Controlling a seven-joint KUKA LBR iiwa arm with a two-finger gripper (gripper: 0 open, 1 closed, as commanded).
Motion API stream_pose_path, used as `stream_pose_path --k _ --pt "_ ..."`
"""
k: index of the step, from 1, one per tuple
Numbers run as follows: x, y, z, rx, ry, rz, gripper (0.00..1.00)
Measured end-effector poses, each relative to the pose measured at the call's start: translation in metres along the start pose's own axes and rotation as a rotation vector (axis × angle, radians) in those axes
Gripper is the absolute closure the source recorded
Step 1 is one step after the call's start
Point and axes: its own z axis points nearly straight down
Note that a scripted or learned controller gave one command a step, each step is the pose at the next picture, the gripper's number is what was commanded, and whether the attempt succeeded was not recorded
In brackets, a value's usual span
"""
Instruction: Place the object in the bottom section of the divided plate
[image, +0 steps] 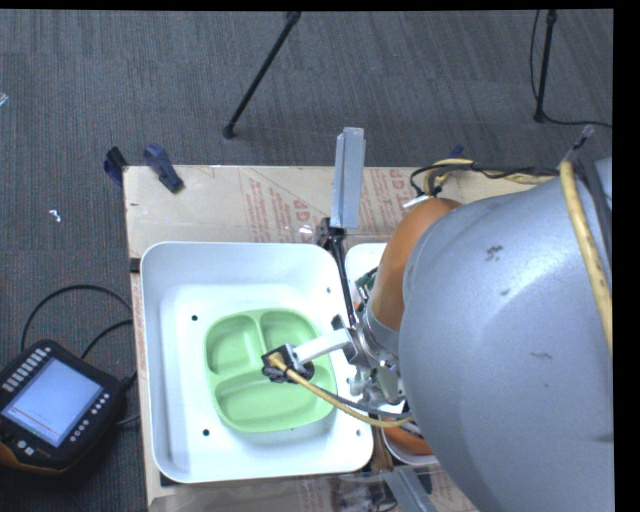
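Grey arm (510, 350) looms at 3 o'clock, its pincer (372, 388) over the left bin's (175, 300) 3 o'clock rim; whether it is open or closed cannot be told. Green divided plate (250, 405) lies mid-bin, largest section at 6 o'clock. Tabletop (230, 200) shows beyond at 12 o'clock.

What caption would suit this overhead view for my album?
Grey robot arm leaning in over the left white bin, where a green divided plate lies.
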Motion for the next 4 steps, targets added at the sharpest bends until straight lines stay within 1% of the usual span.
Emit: stream_pose_path --k 1,2,3,4 --pt "-0.006 0.03 0.0 0.001 -0.001 -0.003 1.0" --pt "-0.022 0.11 -0.079 0.0 0.002 -0.001 1.0" --pt "-0.002 0.013 -0.143 -0.004 0.005 -0.013 1.0" --pt "0.017 -0.079 -0.187 -0.008 0.008 -0.092 1.0"
